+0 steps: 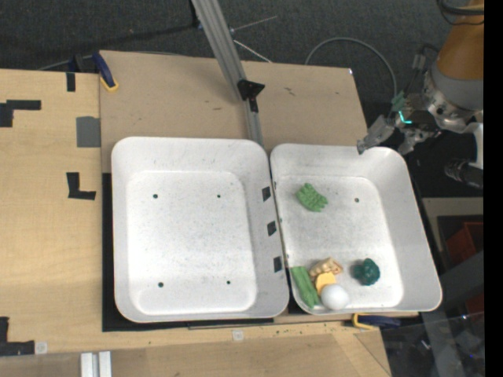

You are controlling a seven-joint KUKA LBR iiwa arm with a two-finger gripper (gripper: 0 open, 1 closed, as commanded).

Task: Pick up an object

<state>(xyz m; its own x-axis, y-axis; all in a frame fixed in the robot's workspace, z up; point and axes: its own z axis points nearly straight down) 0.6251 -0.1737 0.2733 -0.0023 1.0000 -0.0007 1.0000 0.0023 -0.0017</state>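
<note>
Two white bins sit side by side on the counter. The left bin (126, 210) has bare white floor, and the right bin (393, 171) carries all the objects. A ridged light-green block (312, 198) lies alone in the far half of the right bin, nearer its left wall. Along the near edge a small cluster sits toward the near-left corner: a green bar (303, 284) leaning along the wall, a tan piece (324, 271) just beside it, and a white ball (335, 296) touching the tan piece on its near side. A dark teal lump (365, 272) rests a little apart to the right of that cluster, also close to the near edge. The arm (462, 53) comes in from the right, orange band showing above the wrist, and its gripper (383, 132) hangs just outside the far-right corner of the right bin, well apart from every object. Nothing sits between the jaws, but from here I cannot tell whether they are open or closed. A grey metal rail (224, 45) slants down across the far edge of the counter to where the bins meet.
</note>
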